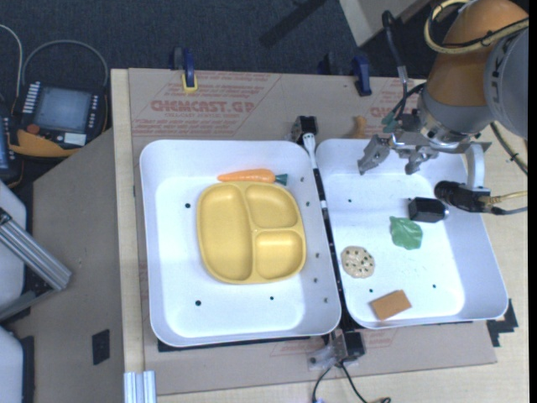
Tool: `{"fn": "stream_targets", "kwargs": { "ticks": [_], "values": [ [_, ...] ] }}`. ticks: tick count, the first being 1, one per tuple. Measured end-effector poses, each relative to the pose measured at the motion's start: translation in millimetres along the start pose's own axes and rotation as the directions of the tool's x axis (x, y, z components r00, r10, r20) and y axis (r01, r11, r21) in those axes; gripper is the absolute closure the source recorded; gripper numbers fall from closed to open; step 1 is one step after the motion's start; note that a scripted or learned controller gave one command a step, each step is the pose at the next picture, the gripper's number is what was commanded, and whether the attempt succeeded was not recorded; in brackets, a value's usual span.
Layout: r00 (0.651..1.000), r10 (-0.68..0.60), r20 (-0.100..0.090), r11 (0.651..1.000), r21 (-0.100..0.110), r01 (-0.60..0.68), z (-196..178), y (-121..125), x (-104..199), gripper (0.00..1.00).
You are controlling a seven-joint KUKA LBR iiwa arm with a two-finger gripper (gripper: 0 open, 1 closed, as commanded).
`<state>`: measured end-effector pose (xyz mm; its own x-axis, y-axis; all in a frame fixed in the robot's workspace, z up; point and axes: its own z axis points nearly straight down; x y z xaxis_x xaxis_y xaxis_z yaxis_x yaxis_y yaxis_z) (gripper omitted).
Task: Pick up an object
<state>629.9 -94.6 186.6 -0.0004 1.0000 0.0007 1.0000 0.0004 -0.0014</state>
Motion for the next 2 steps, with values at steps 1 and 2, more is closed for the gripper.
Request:
{"fn": "stream_targets", "kwargs": {
  "ticks": [1,2],
  "values": [
    [1.0,0.0,-0.001,1.0,0.006,0.0,44.6,-6.3,2.3,0.0],
    [1.0,0.001,-0.001,1.0,0.006,-0.001,98.4,-7.6,3.0,0.0]
  ]
}}
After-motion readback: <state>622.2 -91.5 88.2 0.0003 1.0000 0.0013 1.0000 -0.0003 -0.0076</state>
